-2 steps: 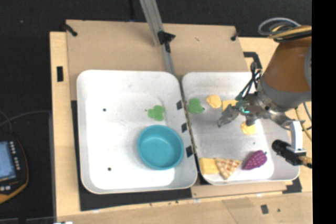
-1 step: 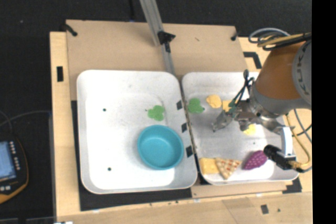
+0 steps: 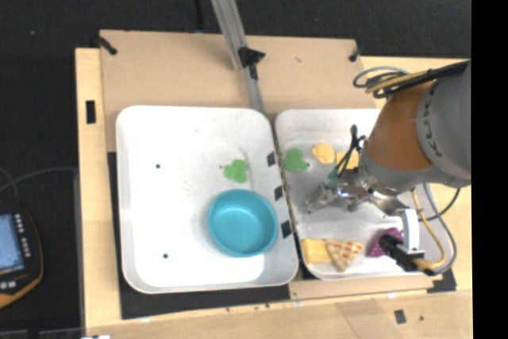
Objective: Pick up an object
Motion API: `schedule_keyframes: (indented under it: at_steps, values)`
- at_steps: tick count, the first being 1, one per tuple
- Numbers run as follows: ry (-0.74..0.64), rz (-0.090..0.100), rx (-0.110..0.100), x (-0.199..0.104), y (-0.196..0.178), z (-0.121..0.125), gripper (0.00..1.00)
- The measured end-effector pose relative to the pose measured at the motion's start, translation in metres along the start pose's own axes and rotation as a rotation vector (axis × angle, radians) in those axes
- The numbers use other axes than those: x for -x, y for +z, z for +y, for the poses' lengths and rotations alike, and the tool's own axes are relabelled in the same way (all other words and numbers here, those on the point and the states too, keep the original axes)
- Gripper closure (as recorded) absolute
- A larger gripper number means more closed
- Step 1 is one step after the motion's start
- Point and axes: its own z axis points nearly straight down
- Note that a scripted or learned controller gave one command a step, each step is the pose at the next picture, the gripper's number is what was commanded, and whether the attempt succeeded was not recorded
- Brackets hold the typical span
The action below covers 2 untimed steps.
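Low over the bare middle of the right bin (image 3: 317, 121), just right of the divider between the two bins: the claw (image 3: 332, 194), its opening too blurred to judge and nothing visibly held. Around it, all clear of the metal: green piece (image 3: 295, 161) and yellow piece (image 3: 323, 152) toward the far wall, cheese wedge (image 3: 315, 252), pizza slice (image 3: 345, 253) and purple object (image 3: 390, 241) toward the near wall. Likely to close on bare floor here, or to nudge a flat piece against the wall rather than lift it.
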Motion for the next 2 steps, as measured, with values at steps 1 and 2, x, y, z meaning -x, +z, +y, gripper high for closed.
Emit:
schedule_keyframes:
  at_steps: [1,2]
  values:
    - [0.0,-0.002,0.003,0.001,0.012,0.0,0.0]
    - [0.005,0.0,0.008,0.002,0.0,0.001,1.0]
